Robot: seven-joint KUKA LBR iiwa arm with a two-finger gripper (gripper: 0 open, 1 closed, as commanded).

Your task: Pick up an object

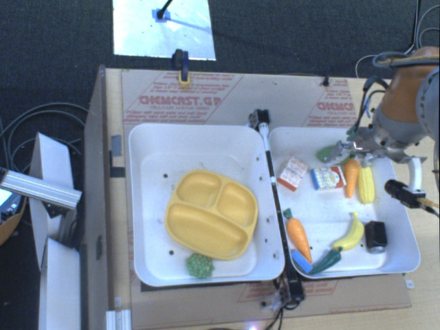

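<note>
Near edge, left bin (148, 205): knobbly green broccoli (200, 265), then glossy yellow 3-compartment tray (212, 214). Right bin (405, 249): tapered orange carrot (298, 235), curved banana (350, 232), black can (375, 236). Far end: gripper (357, 150) above 2nd carrot (350, 176) and corn (366, 184); finger state cannot be told.

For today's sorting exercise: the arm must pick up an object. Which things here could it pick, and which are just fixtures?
Could be picked:
carrot
banana
corn cob
small box
green ball
yellow tray

Fixtures:
left bin
right bin
cardboard sheet
The pincer hangs above the right bin.
</note>
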